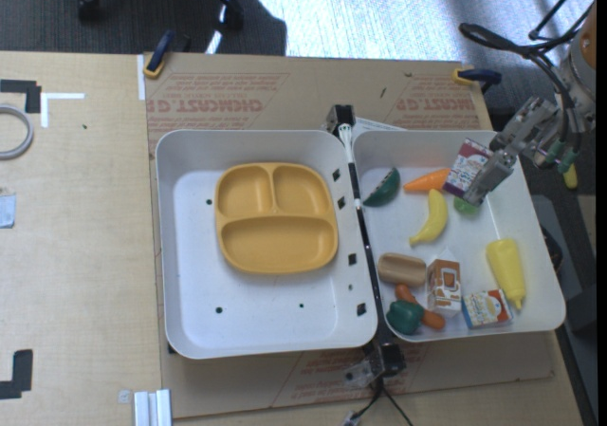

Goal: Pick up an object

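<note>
Pale worktop (76,253), cardboard under two white bins. Left bin (180,301): yellow divided plate (276,217) only. Right bin (531,225): hand (493,171) low at far right corner, beside small purple-white box (467,168); grip state impossible to tell. Approach step, probably; next, close squarely on box. Crowding close by: carrot (426,181), banana (432,217), green piece (466,207). Near edge: bun (402,269), cartons (444,285).
</note>
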`<action>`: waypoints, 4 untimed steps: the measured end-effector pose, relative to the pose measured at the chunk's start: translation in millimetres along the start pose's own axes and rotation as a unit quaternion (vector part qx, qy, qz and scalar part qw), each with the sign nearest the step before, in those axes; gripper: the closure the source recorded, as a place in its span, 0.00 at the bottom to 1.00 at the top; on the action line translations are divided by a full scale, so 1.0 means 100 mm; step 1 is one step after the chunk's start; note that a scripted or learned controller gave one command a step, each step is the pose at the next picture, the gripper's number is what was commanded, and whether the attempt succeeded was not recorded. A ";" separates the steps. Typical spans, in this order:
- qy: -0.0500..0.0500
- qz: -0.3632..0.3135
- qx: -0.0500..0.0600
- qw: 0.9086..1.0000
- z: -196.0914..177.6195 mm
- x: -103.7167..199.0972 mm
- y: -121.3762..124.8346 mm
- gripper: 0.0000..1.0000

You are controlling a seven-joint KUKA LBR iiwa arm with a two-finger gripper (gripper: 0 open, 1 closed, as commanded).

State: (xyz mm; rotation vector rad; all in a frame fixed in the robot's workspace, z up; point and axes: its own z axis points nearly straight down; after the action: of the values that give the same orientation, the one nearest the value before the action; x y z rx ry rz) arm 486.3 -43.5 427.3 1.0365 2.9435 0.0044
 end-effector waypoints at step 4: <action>0.009 0.021 0.005 1.000 1.32 0.59 0.57 1.00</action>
State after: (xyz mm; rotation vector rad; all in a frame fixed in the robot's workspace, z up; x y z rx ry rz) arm 478.5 37.0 294.9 1.1053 2.9389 0.0002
